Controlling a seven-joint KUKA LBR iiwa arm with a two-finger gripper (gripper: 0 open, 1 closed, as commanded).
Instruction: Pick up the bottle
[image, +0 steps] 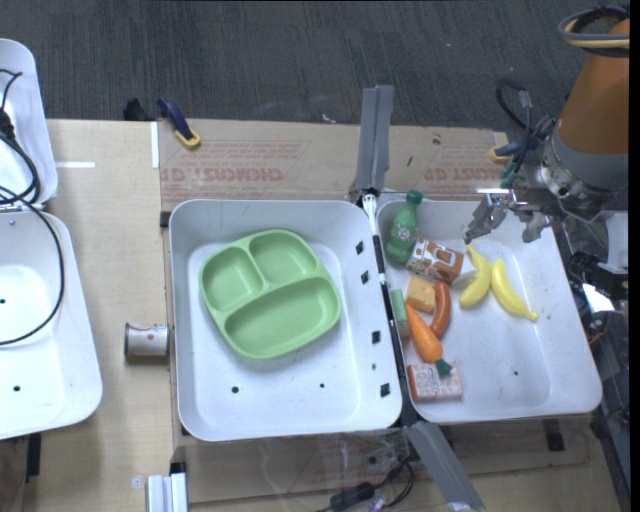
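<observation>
- Green bottle (403, 226), 1 only, lies in the right bin (550, 380) at its upper left corner, touching a brown carton (437, 260).
- Gripper (497, 217) hangs over the same bin, apart from the bottle; fingers spread, grasping nothing.
- 2 bananas (497, 283), 2 carrots (430, 325).
- Left bin (200, 390) holds 1 green divided plate (270, 292).

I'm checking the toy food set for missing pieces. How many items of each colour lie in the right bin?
Green: 1, the bottle
Yellow: 2, the bananas
Orange: 3, two carrots and a cheese wedge
Brown or red printed boxes: 2
Total: 8
</observation>
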